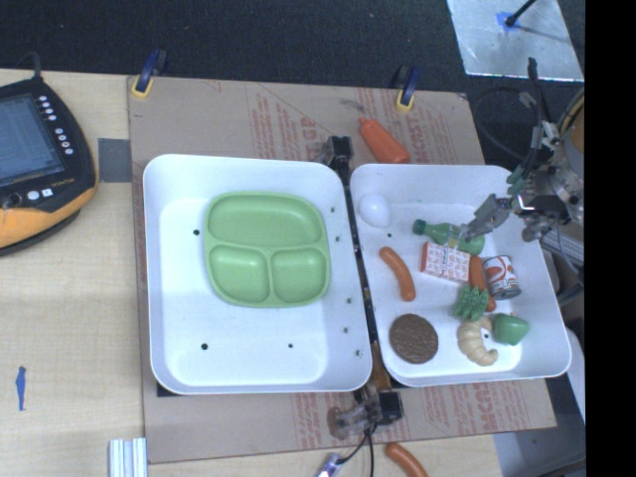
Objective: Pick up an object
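Nearest edge of bench: an orange sausage-like piece (402, 456) lying on the cardboard outside the bins, beside a clamp.

Right bin (556, 361), front row: brown round patty (413, 337); croissant (478, 343); green pepper-like piece (510, 328).

Right bin, middle: orange hot dog (398, 272); red-and-white carton (446, 262); carrot with green top (474, 288); small printed can (500, 276), lying on its side.

Right bin, far part: white egg (374, 210); green bottle (447, 234), lying on its side.

Left bin (169, 356): one green divided plate (267, 248), sitting flat.

Gripper (494, 210): over the right bin's far right part, one dark finger slanting down to just beside the bottle's right end. Whether the fingers stand apart or closed cannot be told; nothing is seen between them.

Beyond the bins: an orange carrot-like piece (383, 141) on the cardboard; a teach pendant (35, 172) at far left.

Task status, judged: nothing lifted. All candidates rest in the bin. The bottle appears the likeliest target; closing and lifting remain.
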Controlling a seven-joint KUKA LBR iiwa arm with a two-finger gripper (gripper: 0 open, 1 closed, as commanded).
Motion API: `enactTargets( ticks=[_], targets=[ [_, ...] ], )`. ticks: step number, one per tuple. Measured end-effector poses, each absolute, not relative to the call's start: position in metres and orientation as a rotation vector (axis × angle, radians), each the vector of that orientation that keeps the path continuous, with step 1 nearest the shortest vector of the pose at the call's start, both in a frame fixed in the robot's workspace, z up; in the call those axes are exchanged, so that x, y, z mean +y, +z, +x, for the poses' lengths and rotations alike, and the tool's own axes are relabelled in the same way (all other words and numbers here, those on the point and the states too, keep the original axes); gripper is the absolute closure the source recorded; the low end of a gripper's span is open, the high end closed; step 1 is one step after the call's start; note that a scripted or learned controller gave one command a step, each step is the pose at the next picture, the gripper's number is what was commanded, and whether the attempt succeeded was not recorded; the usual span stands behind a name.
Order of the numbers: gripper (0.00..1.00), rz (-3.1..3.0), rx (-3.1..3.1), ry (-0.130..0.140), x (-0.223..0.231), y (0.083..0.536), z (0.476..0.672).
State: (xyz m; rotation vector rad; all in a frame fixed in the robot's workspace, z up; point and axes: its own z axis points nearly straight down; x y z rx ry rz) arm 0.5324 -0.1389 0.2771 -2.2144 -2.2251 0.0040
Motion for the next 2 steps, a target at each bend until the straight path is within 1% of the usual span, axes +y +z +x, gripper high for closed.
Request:
enactTargets(
  ticks=[1, 2],
  targets=[
    [0.0, -2.213, -2.227, 0.008, -0.102, 0.19, 0.577],
    [0.0, -2.216, -2.229, 0.002, -0.094, 0.097, 0.557]
  ],
)
